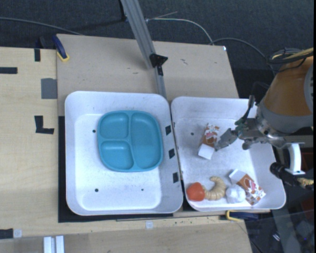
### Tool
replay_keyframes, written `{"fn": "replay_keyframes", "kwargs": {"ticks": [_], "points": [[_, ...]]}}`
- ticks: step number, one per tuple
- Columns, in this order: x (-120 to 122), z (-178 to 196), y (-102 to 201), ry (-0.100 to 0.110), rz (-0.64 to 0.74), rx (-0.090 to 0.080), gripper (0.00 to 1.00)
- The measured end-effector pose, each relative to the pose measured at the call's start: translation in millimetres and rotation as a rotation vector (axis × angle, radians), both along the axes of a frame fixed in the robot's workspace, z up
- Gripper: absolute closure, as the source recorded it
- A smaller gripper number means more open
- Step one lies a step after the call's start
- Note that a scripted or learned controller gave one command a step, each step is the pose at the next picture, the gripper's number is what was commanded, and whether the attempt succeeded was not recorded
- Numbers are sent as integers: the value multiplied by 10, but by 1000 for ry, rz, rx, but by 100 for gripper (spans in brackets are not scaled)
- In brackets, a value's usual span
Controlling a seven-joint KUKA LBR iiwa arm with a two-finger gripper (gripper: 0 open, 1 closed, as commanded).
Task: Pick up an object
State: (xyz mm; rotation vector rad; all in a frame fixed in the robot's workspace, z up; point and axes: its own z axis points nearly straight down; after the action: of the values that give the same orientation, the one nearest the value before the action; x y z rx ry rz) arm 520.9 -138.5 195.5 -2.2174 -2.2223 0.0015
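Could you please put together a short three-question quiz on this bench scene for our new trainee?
1. True or false: the blue divided plate lies in the left bin.
2. Which item is nearest the end effector? A) tomato B) small red-and-white packet C) croissant
3. Fill in: the tomato sits in the right bin's ____ near corner.

Key: 1 true; 2 B; 3 left.

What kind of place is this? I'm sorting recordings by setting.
Probably a robotics lab bench: two white bins, a blue divided plate, toy food like a croissant, and a gripper reaching in.
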Motion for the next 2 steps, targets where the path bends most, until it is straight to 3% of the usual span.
{"fn": "replay_keyframes", "kwargs": {"ticks": [1, 2], "points": [[0, 0, -1, 0, 0, 0, 0], [-34, -465, -67, 5, -2, 0, 0]]}}
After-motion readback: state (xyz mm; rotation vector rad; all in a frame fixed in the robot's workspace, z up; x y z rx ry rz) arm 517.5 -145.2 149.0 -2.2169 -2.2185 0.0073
